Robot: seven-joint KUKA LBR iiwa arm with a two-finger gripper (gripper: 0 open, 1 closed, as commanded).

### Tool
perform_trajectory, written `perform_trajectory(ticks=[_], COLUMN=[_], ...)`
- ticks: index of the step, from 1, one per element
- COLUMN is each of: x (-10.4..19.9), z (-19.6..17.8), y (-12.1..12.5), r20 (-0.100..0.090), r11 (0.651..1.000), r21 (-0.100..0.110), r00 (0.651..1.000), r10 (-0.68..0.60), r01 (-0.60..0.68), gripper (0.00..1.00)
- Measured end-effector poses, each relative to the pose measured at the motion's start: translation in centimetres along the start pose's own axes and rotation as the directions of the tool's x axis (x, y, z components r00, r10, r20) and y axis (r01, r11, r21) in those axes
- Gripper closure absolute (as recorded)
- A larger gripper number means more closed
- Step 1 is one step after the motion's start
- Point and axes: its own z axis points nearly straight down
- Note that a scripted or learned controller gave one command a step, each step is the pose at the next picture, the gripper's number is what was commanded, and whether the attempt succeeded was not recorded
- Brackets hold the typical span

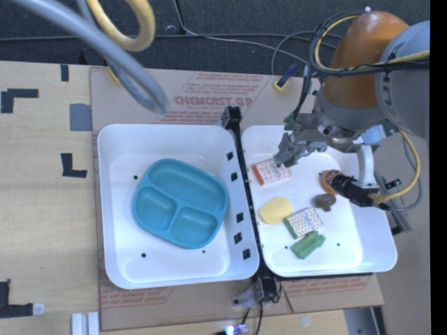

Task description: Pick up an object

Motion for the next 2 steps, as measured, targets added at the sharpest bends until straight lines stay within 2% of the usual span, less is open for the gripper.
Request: perform_trajectory(ticks=[1,2], x=[4.0,10.1], z=[1.2,1.7], y=[1.7,3.5], r20=[0.002,0.001], r11=[1.000,1.000], r21=[0.001,0.001], r00=[1.000,1.000], r10=[0.002,0.000], r01=[-0.002,0.000], gripper=[1.00,1.00])
